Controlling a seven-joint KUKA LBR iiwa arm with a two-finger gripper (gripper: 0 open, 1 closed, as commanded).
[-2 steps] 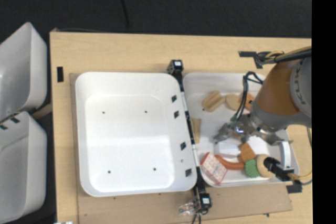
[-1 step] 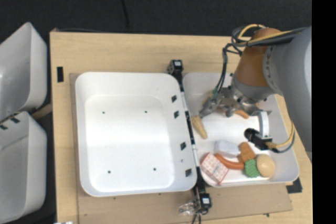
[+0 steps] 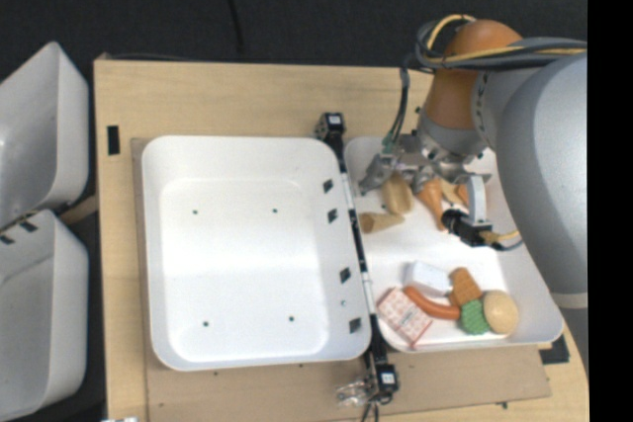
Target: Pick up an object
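One tan piece (image 3: 398,196) under pincer (image 3: 413,175)

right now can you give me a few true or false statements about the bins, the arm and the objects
1. The arm's hand is over the right bin. True.
2. The objects are clustered in the left bin. False: they lie in the right bin, such as the orange sausage-shaped piece and the patterned pink packet near its front edge.
3. A tan piece lies in the right bin close to the divide between the bins. True.
4. The green piece sits at the far end of the right bin, beside the hand. False: it is at the near end, next to a pale round object.
5. The arm has a blue band above the wrist. False: the band is orange.
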